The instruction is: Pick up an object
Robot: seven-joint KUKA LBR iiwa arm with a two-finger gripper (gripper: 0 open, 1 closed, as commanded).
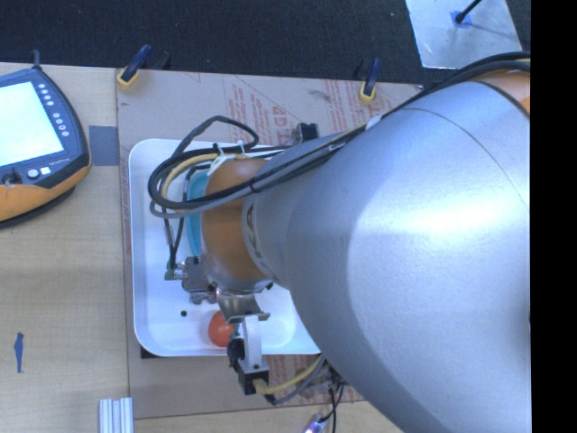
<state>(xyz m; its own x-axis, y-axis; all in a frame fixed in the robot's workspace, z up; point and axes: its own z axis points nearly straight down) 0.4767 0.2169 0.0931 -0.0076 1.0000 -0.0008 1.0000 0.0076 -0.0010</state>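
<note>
Pendant (36, 147), orange-cased with pale screen, far left on the wooden bench (63, 278), well apart from any work. Next rightward, white bin (149, 242), shallow, its left wall and near corner bare; a small dark speck on the floor near the front. Over the bin's middle, black and yellow cables (194, 152) looping above the orange band (221, 224) of the arm's wrist. Below the wrist, gripper (236, 318) pointing down into the front part of the bin; spread or pressed together: cannot tell, wrist and mount hardware covering the tips. Orange ball (219, 331), round and reddish-orange, resting on the bin floor near the front wall, just beside and partly under the gripper hardware, peeking out on its left-front side. No long axis to speak of on a ball, so approach angle likely free; the deciding relation is the offset: ball toward the view's left and slightly forward of the tool's centre line. Touching or merely close: not resolvable here. Not seen between anything, so not counted as held. Probable need: a small shift of the tool leftward and toward the front wall before closing, with risk of the ball rolling off against the wall. Farther right, grey arm (406, 260) bulking across the scene, hiding whatever lies beneath.
</note>
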